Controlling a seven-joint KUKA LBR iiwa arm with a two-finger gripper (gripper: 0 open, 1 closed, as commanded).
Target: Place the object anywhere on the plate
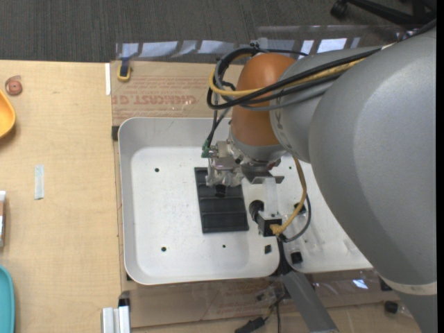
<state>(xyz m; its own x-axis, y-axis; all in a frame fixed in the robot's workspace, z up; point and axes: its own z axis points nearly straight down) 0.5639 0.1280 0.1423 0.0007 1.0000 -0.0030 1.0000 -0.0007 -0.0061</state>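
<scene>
Dark grey carpet at the back, with a chair base [347,7] on castors at the top right. Pale wood benchtop [62,220] on the left, and a brown cardboard sheet [170,97] with red print behind the bins. Clutter at the bench's left edge: orange curved piece [5,120], small reddish disc [12,85], pale strip [39,182], teal edge [5,302] at the bottom corner.

Left white bin [149,207] is fully in view, shallow, with rounded corners and small dark dots on the floor. Right white bin [333,255] is mostly covered by the arm.

The grey arm [374,151] comes in big from the right. Its orange band [260,89] sits over the left bin's far-right part, with yellow and black cables [229,75] looped around it. Gripper [222,180] points down into the left bin.

The one loose item in the bin is a black ribbed slab [223,212], rectangular and lying flat on the floor right of centre, long side running near to far. Its far end sits right under the gripper. Can't tell if the claw is wide, narrow or clamped on it, since the wrist blocks the tips. Can't tell contact either. The slab's near end is clear of the arm.
</scene>
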